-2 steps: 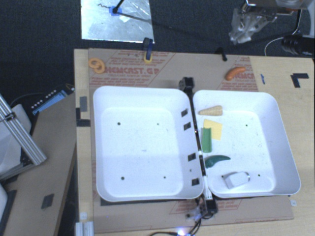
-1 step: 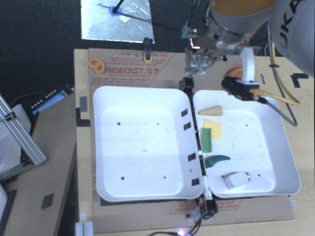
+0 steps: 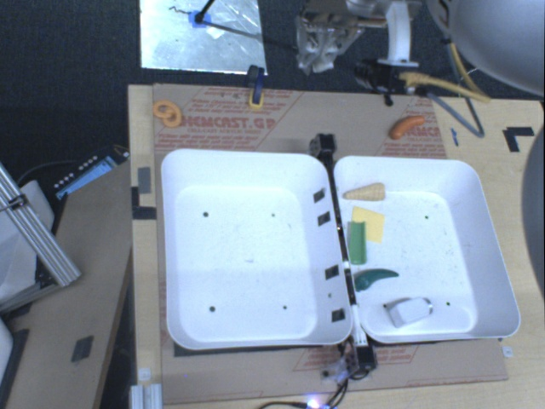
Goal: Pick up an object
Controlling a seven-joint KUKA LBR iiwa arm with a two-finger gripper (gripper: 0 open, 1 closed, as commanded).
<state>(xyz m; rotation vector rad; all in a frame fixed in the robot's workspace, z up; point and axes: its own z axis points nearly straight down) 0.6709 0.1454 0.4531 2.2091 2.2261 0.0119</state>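
Observation:
My gripper hangs high above the back edge of the bench, beyond both bins, with nothing visible between its fingers. The right bin holds a tan cone-shaped piece near its back left corner. A yellow square lies below the cone, with a green strip against its left side. Further forward lie a dark green curved piece and a white block near the front wall.
The left bin sits beside the right one, joined by a black clip strip. On the board behind the bins lie an orange ring, a yellow-blue clamp and an orange sausage shape. A shiny metal sheet lies at back left.

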